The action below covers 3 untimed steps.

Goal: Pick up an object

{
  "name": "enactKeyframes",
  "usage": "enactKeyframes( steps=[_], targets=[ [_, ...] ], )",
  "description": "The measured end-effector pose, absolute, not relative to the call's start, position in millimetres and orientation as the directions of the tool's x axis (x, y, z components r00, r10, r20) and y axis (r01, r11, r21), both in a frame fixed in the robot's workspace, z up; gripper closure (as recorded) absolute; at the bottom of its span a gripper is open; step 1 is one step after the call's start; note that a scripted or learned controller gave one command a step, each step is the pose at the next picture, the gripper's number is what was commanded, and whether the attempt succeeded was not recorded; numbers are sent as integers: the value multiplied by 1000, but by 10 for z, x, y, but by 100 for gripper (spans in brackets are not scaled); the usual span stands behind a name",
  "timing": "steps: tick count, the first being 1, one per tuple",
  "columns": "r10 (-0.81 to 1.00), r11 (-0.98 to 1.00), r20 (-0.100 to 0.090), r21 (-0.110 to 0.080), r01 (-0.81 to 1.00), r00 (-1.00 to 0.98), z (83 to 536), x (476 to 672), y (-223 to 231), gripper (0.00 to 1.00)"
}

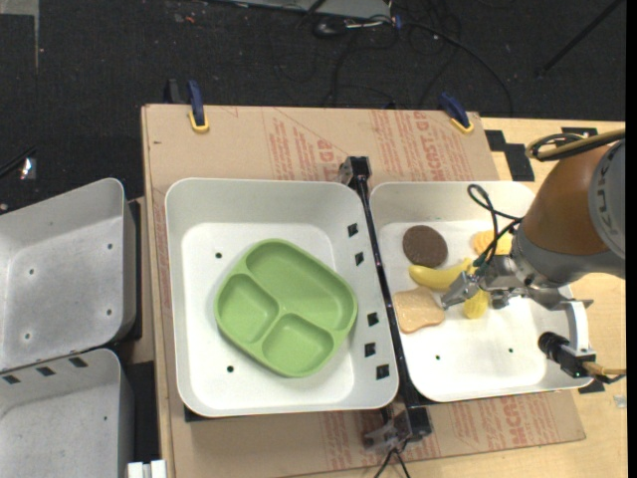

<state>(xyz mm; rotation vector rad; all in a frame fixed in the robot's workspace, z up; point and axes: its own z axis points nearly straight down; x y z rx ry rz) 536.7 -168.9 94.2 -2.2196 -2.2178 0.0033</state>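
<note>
Two bins: I see the left bin carrying a green divided plate near its middle, and the right bin carrying the small food items.
Arm: my arm reaches in over the right edge of the right bin, orange band above the wrist.
Gripper: the gripper sits low at the middle of the right bin, right at the food cluster.
Fingers: I cannot tell whether they are spread or pinching; the metal tip blurs into the yellow pieces.
Target candidates: a banana lies toward the left wall, touching the gripper tip; a brown disc sits just behind it toward the far edge; a tan slice lies just in front, near the left wall.
Other yellow bits: small yellow pieces beside the wrist, too small to name.
Risk: I judge the crowding is the trouble; closing here could catch two items, or nudge the banana against the slice and slip off its curved skin.
Risk two: lifting with nothing gripped looks possible, since no item clearly shows between the fingers.
Writing: red print on the cardboard sheet under the bins, upside down and too faint for me to read.
</note>
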Motion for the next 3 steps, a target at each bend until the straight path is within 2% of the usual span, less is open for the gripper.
enactKeyframes(
  steps=[1, 2, 3],
  targets=[
    [1000, -2, 0, 0, 1000, 2, 1073, 5376, -1695, 100],
    [1000, 2, -1, 3, 1000, -2, 1497, 5369, -1672, 100],
    [1000, 3, -2, 6, 1000, -3, 2118, 5413, -1626, 100]
  ],
)
